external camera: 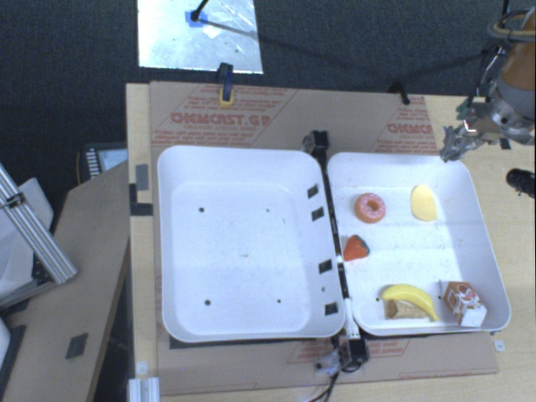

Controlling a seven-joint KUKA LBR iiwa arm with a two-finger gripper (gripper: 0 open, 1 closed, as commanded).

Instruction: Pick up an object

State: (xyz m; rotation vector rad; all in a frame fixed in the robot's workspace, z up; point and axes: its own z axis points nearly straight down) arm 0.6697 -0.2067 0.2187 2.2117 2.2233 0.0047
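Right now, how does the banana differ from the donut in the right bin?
The banana is long, curved and yellow; the donut is round, pink-frosted, with a hole. The banana lies near the bin's front edge, against a brown slice of bread; the donut sits farther back, apart from its neighbours. The banana looks longer than the donut is wide. Both lie flat in the right bin, away from the claw.

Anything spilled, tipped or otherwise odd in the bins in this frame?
Nothing stands out. The donut, yellow piece, red piece, banana and small carton all lie inside the right bin, with the banana resting against a brown slice. The gripper sits above the bin's far right corner.
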